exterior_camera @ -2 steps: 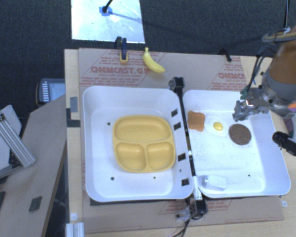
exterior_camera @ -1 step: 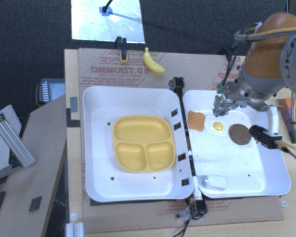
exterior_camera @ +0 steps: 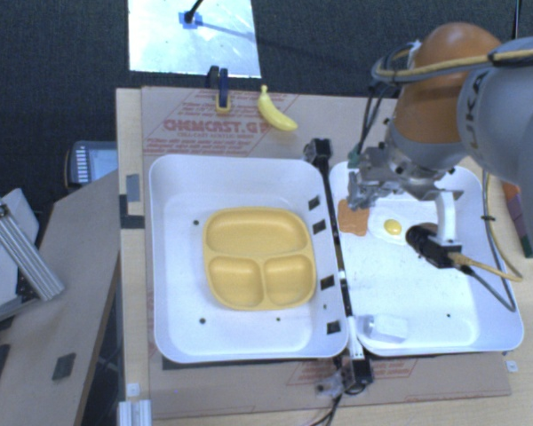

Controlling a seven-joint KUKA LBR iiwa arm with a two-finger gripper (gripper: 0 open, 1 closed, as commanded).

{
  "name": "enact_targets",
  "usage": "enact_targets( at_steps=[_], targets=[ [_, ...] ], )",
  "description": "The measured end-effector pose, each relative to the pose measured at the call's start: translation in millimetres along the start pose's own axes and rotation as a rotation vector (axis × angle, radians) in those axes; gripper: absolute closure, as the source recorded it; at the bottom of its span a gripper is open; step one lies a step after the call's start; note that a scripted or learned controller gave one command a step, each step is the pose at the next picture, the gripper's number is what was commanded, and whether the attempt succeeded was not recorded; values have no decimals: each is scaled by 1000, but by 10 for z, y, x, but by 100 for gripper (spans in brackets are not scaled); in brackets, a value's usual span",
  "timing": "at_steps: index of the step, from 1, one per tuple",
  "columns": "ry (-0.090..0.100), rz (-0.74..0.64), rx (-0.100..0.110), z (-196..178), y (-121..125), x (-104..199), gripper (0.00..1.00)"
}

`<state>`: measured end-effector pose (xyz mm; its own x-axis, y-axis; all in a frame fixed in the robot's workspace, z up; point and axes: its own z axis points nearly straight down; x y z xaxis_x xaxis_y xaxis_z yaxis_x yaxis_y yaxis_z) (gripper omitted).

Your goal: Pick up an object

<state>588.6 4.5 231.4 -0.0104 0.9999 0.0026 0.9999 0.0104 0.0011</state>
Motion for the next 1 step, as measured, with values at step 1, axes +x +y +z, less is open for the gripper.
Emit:
enact_targets(
  at_steps=[1],
  targets=[
    [0,0,-1,48,106,629,100]
  ],
)
